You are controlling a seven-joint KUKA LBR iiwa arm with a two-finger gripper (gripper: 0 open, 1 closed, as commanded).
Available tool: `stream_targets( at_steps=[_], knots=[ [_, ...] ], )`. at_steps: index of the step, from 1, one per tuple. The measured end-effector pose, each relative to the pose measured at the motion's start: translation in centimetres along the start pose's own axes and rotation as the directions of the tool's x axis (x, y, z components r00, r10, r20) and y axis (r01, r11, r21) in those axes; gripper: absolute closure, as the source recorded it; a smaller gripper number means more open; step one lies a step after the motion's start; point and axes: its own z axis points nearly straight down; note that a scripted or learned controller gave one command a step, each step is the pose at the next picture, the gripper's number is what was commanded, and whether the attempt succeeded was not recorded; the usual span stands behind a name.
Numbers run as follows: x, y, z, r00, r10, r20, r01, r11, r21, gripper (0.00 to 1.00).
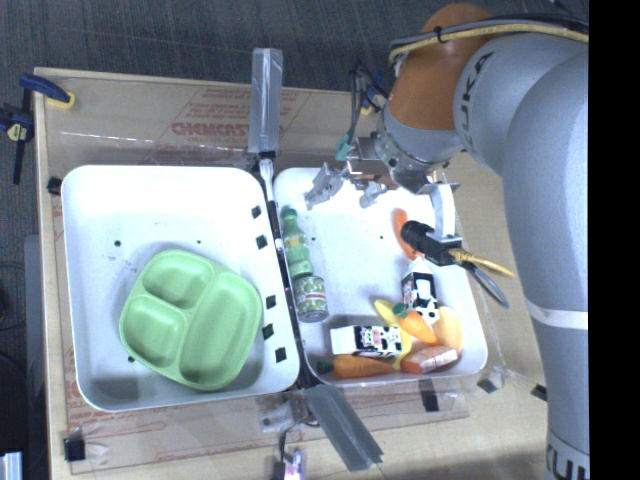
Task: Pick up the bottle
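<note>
Pale wooden table [150,118] carried two glossy white bins; the left bin [90,198] held a smooth green compartment tray [192,318]. A slim clear bottle [300,265] with green labelling lay lengthwise against the right bin's [350,258] left wall. Above that bin's far end hung the metal gripper [345,186], its jaws spread apart around nothing.

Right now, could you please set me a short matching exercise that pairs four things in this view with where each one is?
Things:
1. bottle
2. green tray
3. gripper
4. carrot

Places:
A. in the left bin, on its floor
B. along the near wall of the right bin
C. lying along the right bin's left wall, beside the divider
D. above the far end of the right bin

Pairs: 1-C, 2-A, 3-D, 4-B
</note>
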Motion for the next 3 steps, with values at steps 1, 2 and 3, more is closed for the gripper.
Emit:
stream_targets(
  at_steps=[1, 2, 3],
  knots=[
    [0.4, -1.7, 9.3, 1.000, -0.027, 0.006, 0.027, 1.000, -0.012, 0.00],
    [-0.3, -1.2, 12.8, 0.997, 0.075, 0.015, -0.075, 0.997, -0.015, 0.00],
    [0.3, -1.3, 12.0, 0.998, 0.068, 0.006, -0.068, 0.998, -0.007, 1.00]
  ],
)
